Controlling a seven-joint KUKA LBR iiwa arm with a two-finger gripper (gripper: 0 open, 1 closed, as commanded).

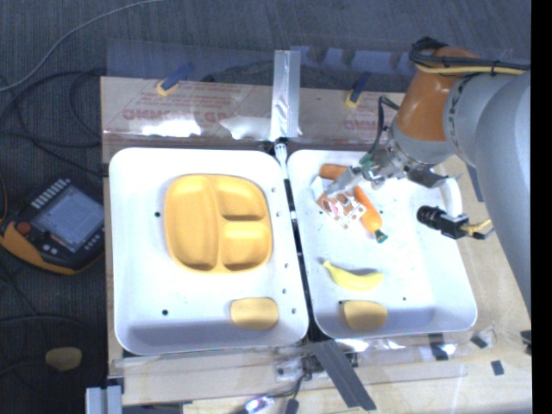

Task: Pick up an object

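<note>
Yellow divided tray, yellow banana, orange carrot, white bins, orange-banded grey arm

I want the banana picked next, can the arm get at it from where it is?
Probably yes. The banana lies alone in the right bin, apart from the carrot pile where the gripper is, with nothing over it.

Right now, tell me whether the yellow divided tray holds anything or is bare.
Bare. The yellow divided tray lies flat in the left bin, and all its compartments show only their own yellow surface.
</note>
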